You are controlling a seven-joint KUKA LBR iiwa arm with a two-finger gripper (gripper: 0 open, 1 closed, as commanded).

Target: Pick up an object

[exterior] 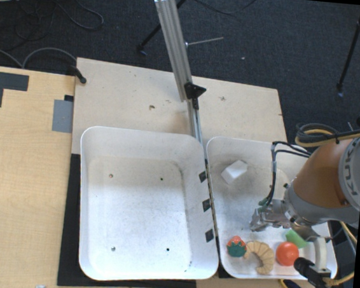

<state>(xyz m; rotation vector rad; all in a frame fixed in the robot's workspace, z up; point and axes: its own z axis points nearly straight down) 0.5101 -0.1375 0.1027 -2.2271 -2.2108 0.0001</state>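
Croissant lies in right bin, on bench.

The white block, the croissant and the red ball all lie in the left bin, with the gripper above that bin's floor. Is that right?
Not quite. The camera view shows the white block, croissant and red ball in the right bin, not the left, and the gripper hangs above that bin's floor.

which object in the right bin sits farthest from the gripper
The white block, alone near the bin's far end; the other items cluster at the near edge by the gripper.
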